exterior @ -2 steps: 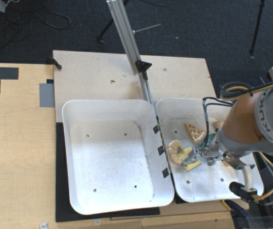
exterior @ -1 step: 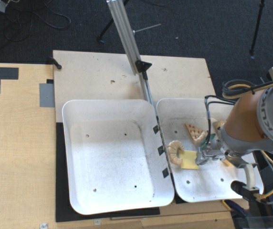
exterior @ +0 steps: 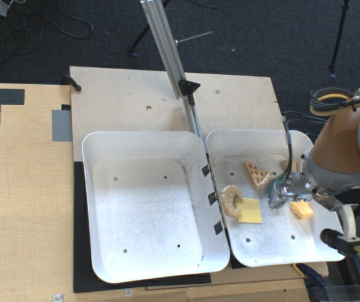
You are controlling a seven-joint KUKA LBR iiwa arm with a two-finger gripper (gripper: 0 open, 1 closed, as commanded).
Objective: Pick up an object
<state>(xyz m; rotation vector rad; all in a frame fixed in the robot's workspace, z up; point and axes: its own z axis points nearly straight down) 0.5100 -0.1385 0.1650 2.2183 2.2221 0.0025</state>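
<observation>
No text, label, brand, number or sign can be read on anything seen from the overhead camera.

Right bin (exterior: 255,247) holds four small items. Flat yellow square piece (exterior: 251,211) — lying flat near the bin's left wall. Pale tan curled piece (exterior: 231,200) touching its left edge. Triangular waffle-patterned wedge (exterior: 255,173), tan and reddish, lying further back. Small yellow block (exterior: 302,209) — toward the right side, well apart from the square piece.
</observation>
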